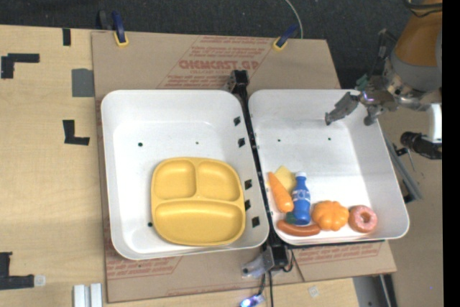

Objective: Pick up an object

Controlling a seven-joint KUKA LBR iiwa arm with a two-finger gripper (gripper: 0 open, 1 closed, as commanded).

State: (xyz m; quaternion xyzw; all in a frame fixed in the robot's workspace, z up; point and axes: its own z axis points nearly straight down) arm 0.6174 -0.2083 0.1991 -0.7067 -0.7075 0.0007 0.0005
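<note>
Small toy foods lie in a cluster at the front of the right bin (374, 162): an orange carrot (279, 192), a blue bottle (301, 199), a yellow piece (285, 174), an orange pumpkin (330, 215), a pink donut (362, 218) and a red sausage (298, 229). My gripper (353, 111) hangs over the bin's far right corner, well behind the cluster. It is open, its two dark fingers spread apart with nothing between them.
The left bin (118, 154) holds a yellow divided plate (198, 200) toward its front. A black divider (248, 147) runs between the bins. Both bins rest on a cardboard sheet (208, 61) held by clamps at the back.
</note>
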